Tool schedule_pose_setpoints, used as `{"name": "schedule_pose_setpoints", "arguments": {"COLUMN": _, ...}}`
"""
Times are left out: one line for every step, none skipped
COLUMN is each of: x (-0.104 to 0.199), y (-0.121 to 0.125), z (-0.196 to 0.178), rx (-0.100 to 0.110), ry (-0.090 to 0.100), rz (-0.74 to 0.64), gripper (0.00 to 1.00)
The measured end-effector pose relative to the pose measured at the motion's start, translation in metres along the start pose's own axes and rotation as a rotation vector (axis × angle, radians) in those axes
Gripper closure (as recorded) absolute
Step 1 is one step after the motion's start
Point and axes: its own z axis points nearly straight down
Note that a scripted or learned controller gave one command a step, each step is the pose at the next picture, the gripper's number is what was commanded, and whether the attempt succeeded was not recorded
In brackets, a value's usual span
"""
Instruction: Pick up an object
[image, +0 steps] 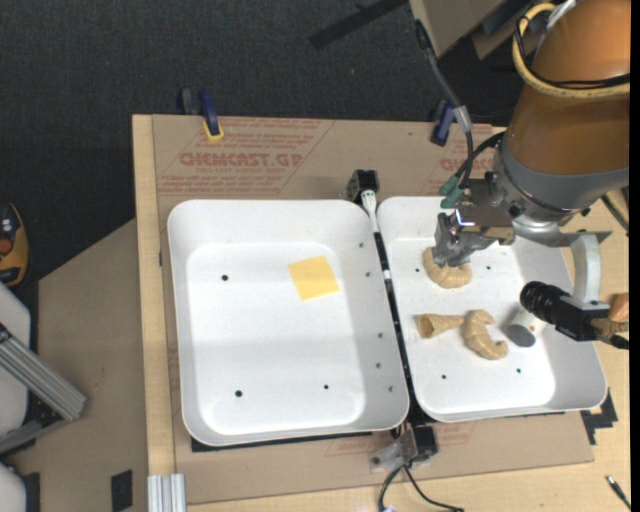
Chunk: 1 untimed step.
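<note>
Board (250, 160) printed "CHEMCAST GP", tool (453, 255) down on tan lump (447, 272), finger state unclear

The light here is bright and even, and it seems to come from up above. The two white bins (270, 330) shine the most, and their floors look a bit washed out. A soft grey shadow lies across the top part of the left bin's floor. My arm (575, 90) throws a small dark shadow under my gripper (452, 250). The black floor (70, 90) around the bench stays very dark. Things in the middle look sharp. My arm, close to the camera, looks a little fuzzy.
</note>
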Motion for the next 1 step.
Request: {"name": "schedule_pose_setpoints", "arguments": {"x": 0.0556, "y": -0.0330, "z": -0.0755, "rx": -0.019, "ry": 0.002, "rz": -0.004, "gripper": 1.00}}
